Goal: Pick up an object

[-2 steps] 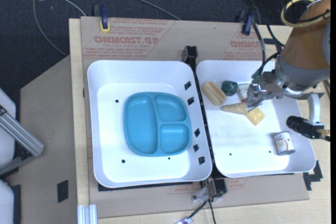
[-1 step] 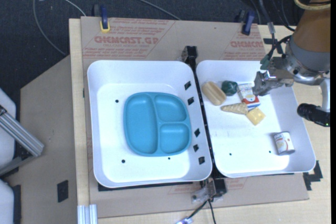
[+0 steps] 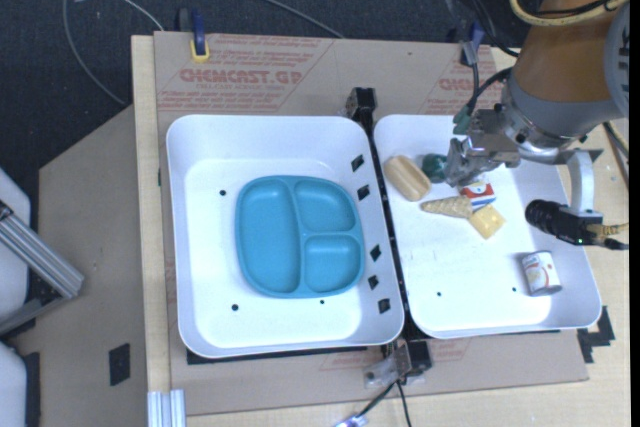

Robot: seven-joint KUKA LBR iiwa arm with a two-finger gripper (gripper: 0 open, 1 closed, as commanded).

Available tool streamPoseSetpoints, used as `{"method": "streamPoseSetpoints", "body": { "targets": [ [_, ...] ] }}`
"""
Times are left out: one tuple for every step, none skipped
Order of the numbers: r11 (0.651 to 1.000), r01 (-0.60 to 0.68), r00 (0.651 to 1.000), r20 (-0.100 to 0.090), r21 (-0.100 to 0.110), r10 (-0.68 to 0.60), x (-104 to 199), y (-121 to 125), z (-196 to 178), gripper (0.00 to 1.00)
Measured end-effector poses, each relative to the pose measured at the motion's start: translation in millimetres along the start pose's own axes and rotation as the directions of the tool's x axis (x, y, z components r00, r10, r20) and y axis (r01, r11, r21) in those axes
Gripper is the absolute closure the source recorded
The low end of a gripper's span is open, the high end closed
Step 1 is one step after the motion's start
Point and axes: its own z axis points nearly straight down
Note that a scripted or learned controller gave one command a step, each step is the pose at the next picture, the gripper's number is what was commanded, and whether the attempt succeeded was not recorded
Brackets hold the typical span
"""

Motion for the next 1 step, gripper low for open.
{"method": "streamPoseSetpoints", "body": {
  "targets": [
    [1.0, -0.001, 1.0, 0.001, 0.004, 0.001, 46.7, 4.4, 14.4, 1.0]
  ]
}}
